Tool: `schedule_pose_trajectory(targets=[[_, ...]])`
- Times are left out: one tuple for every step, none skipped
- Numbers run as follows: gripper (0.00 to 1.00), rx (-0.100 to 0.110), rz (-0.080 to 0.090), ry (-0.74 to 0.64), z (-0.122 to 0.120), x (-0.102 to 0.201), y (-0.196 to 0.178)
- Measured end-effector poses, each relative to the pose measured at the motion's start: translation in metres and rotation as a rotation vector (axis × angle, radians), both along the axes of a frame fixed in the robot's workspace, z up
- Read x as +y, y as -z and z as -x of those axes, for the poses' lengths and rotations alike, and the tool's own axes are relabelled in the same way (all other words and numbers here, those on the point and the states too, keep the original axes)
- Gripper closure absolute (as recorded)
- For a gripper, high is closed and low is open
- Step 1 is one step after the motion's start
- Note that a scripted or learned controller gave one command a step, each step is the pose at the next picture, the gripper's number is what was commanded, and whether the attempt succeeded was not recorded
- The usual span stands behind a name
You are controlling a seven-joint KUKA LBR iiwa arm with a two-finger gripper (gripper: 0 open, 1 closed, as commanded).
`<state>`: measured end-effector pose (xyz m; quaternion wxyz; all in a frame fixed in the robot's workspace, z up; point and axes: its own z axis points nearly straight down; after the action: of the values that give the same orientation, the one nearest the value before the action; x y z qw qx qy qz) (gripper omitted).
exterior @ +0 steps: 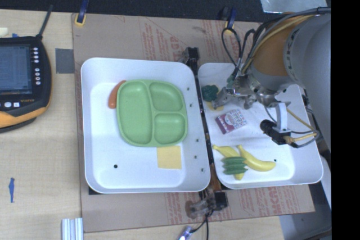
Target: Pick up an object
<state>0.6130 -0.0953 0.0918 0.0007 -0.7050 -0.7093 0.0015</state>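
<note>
The gripper [239,93] is seen low over the upper part of the right bin [306,174], below the arm's orange band and a bundle of cables. Whether it is spread or closed cannot be told, because the wrist body hides the working end from above. Nothing is shown to be held by it.

Just beside the gripper, toward the bin's upper left corner, a small dark green object [210,91] is found, with a yellow scrap touching its lower edge. Slightly below the gripper a red and white packet [231,120] is laid flat on the bin floor. Further down, a banana [254,159] is set near the bin's front wall, and a green pea pod [234,164] is laid across it.

In the left bin [90,171], well apart from the gripper, a green divided plate [151,112] is placed, with an orange piece [114,94] tucked against its upper left edge and a yellow square [169,157] just below it.

The task is judged to be at its early stage: an approach over the right bin appears made, but no object is seen lifted. A grasp and a lift are judged to be left, the dark green object or the packet being the nearest candidates.
</note>
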Motion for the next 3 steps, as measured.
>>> schedule_pose_trajectory(targets=[[0.0, 0.002, 0.0, 0.001, 0.05, -0.006, 0.0], [0.0, 0.003, -0.001, 0.0, 0.075, -0.001, 0.001], [1.0, 0.005, 0.0, -0.002, 0.075, -0.002, -0.009]])
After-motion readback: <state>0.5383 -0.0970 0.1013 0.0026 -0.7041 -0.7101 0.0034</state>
